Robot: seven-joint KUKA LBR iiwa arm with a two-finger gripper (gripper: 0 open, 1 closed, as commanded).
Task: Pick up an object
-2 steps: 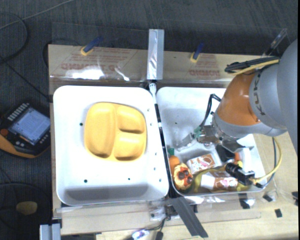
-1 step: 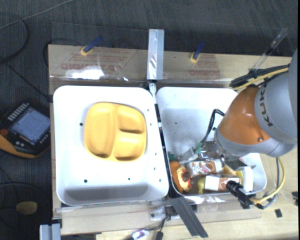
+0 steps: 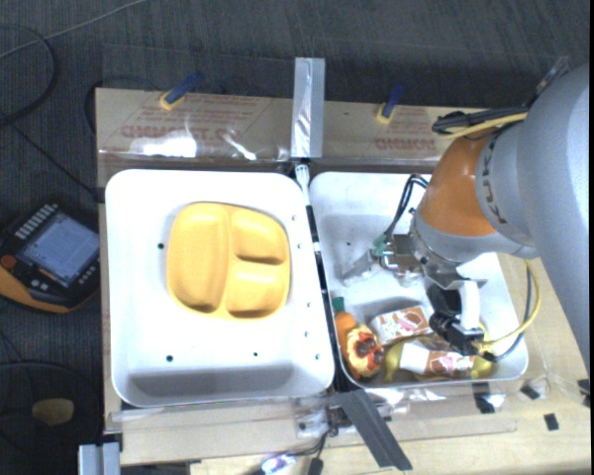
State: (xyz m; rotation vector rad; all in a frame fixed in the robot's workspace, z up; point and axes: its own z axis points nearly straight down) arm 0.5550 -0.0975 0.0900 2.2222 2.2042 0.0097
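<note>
Gripper [image 3: 401, 253] down in the right bin [image 3: 356, 188], its grip hidden under the wrist.
Whether the gripper is spread or closed, I cannot tell. Near it, towards the bin's front wall, a red-and-white packet [image 3: 400, 322] lies in a small heap with an orange toy [image 3: 346, 324] and a banana [image 3: 390, 360]. A yellow divided plate [image 3: 228, 260] sits in the left bin [image 3: 121, 265].

Arm over the right bin, yellow plate in the left

On the table, the left bin [image 3: 119, 265] holds a yellow divided plate [image 3: 228, 258] near its middle. The grey arm [image 3: 475, 201] reaches into the right bin [image 3: 348, 191], its end effector [image 3: 394, 253] low over the bare middle of the bin floor. Small things crowd that bin's near end: a red-and-white packet [image 3: 401, 322], an orange piece [image 3: 345, 323] and a round toy food [image 3: 361, 346] touching it.
</note>
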